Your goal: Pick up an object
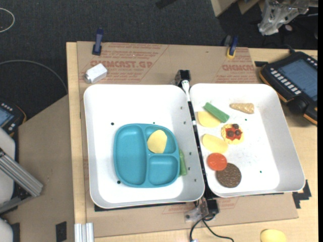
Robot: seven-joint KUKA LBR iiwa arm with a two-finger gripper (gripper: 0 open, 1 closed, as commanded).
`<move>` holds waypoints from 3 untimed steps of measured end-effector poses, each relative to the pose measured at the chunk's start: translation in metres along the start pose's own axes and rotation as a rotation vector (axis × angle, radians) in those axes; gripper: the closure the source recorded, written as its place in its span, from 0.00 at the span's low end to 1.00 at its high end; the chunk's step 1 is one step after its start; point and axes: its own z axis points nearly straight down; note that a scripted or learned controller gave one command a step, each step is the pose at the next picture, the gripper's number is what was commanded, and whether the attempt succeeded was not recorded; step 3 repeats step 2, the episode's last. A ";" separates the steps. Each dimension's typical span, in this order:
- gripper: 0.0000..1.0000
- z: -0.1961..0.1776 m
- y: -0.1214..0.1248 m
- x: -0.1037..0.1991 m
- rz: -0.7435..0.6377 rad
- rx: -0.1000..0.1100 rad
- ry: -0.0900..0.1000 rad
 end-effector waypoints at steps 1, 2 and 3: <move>1.00 0.089 -0.009 -0.006 0.005 0.026 0.002; 1.00 -0.047 -0.002 0.038 -0.002 -0.001 0.002; 1.00 -0.047 -0.002 0.038 -0.002 -0.001 0.002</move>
